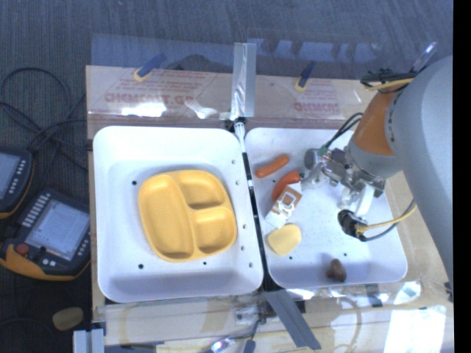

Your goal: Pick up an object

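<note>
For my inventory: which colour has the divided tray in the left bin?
Yellow; the divided tray shows clearly in the camera view.

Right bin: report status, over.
Hand low in right bin, beside orange pieces. Nothing seen between its fingers. Yellow tray sits in left bin.

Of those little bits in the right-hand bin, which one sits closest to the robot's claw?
The orange piece lying against the small white carton, just left of the gripper. The orange sausage shape, pale yellow piece and brown lump lie farther off.
</note>
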`<act>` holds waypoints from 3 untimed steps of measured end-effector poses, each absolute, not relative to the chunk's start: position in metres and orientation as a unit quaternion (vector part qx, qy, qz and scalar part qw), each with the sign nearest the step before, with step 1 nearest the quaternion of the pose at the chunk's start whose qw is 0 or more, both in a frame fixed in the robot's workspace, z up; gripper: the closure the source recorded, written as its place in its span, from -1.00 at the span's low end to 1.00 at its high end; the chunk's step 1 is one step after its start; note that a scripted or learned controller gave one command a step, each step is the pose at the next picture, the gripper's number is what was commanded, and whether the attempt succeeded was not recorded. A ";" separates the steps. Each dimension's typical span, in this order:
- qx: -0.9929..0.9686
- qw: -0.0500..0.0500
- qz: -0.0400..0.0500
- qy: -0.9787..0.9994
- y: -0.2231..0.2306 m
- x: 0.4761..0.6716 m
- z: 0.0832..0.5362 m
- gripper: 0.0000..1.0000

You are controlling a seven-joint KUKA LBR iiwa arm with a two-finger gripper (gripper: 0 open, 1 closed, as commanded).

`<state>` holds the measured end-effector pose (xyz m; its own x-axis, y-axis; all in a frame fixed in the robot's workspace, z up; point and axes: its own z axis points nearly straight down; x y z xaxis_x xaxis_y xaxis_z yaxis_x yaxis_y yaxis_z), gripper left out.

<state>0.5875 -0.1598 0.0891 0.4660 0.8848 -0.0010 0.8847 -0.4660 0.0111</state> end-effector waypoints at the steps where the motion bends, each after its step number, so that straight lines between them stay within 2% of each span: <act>1: 0.966 -0.011 -0.016 0.258 -0.165 0.641 0.087 -1.00; 2: 0.992 0.001 0.002 0.125 -0.098 0.593 0.089 -1.00; 3: 0.992 0.003 0.001 0.127 -0.099 0.593 0.097 1.00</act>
